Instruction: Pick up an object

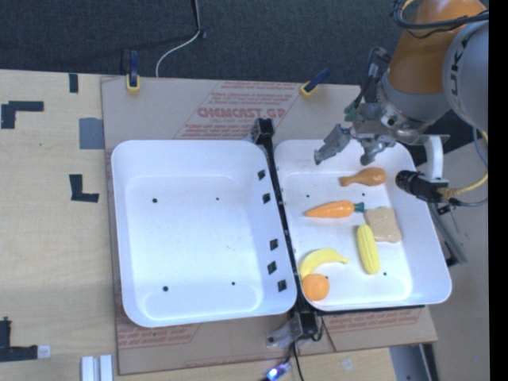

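The gripper [352, 151], its fingers spread apart and holding nothing, is hovering over the far end of the right bin [421, 292]. Just right of it and slightly nearer, a toy drumstick [363, 178] is lying with its long axis running left to right. The drumstick is looking tan-orange, plump at the right and tapering leftward, with a carrot [330, 209] lying nearer.

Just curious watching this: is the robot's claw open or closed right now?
Open. The gripper hangs over the right bin's far end with its two fingers spread apart and nothing between them; the drumstick lies just beside it.
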### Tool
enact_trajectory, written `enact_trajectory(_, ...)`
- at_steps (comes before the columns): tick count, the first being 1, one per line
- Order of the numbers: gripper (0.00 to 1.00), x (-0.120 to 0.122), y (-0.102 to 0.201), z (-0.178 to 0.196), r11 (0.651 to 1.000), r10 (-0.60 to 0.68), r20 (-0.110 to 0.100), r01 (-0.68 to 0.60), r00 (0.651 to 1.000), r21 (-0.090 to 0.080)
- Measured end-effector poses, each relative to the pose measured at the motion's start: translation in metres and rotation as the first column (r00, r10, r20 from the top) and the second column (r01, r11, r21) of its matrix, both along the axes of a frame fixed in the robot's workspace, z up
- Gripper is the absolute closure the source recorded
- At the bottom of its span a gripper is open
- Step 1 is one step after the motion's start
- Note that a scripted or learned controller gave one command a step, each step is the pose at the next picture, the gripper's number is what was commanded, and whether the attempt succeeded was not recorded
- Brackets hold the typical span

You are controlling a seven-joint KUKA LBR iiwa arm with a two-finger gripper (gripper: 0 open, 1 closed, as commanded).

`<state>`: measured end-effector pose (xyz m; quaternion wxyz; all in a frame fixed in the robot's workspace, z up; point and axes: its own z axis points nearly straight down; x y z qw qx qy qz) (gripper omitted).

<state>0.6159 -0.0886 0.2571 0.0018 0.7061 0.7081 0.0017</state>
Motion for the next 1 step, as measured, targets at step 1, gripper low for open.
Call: enact_trajectory(1,1.00,-0.0002,0.0000,0.0055,1.000,0.000,-0.006,0.000,1.000,0.000)
